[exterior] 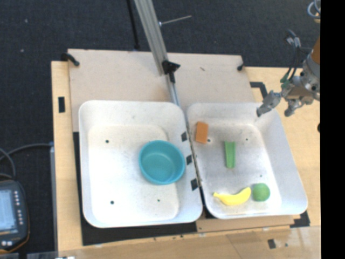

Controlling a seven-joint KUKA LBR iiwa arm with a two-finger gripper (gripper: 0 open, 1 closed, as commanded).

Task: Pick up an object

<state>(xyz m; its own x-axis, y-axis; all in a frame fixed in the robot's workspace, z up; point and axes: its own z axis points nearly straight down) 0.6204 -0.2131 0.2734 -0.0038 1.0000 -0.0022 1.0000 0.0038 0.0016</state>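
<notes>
Camera view: gripper (278, 107) spread wide with nothing in it, above right bin's (288, 161) far-right corner.
Done: nothing lifted.
Left: pick banana (233, 197), ball (261, 192), or block (201, 132).

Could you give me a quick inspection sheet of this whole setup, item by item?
Surface: wooden bench bearing a left bin and a right bin, side by side.
Job's things: blue bowl in the left bin; orange block, green stick, banana and green ball in the right bin.
Clutter: nothing seen.
Gripper: above the right bin's far right corner, jaws apart, holding nothing.
Cables: dark cable on the floor at left.
Surroundings: dark carpet, metal rail, handheld screen.
</notes>
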